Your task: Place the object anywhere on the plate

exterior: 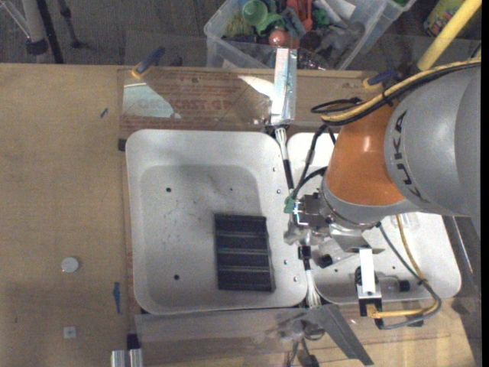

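A black rectangular plate (pixel 243 252) with ridges across it lies flat in the lower middle of the left white bin (pixel 153 205). The grey arm with its orange band (pixel 363 167) hangs over the right bin (pixel 439 274) and hides most of that bin's floor. My gripper (pixel 306 243) sits low at the wall between the two bins, just right of the plate's right edge. The wrist and its fittings cover it. No loose object can be seen in either bin.
A clear tub of colourful toys (pixel 306 14) stands behind the bins. A metal bracket (pixel 283 86) rises at the back between them. A small grey disc (pixel 69 264) lies on the wooden bench to the left.
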Controlling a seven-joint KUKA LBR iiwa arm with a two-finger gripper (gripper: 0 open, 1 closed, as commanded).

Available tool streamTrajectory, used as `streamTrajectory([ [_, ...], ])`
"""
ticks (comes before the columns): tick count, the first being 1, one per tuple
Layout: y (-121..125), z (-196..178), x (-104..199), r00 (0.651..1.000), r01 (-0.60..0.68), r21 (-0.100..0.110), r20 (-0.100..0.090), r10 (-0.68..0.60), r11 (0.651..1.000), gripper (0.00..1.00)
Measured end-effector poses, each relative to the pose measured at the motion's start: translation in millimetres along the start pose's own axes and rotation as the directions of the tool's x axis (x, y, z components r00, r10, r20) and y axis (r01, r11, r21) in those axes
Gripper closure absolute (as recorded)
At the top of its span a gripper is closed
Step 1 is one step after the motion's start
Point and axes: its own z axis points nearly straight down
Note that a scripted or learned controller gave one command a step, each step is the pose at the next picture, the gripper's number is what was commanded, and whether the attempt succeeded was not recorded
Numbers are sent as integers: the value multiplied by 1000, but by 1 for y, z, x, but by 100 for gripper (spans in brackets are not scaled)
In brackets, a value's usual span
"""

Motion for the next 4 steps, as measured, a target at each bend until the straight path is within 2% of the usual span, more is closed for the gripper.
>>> streamTrajectory([
  [1, 37, -5, 77, 997, 73, 1, 0, -73, 997, 100],
  [2, -15, -17, 138, 868, 497, 3, -1, -497, 868, 100],
  [3, -21, 75, 167, 638, 770, 2, -2, -770, 638, 100],
  [4, -11, -62, 98, 512, 859, -2, 1, -859, 512, 100],
])
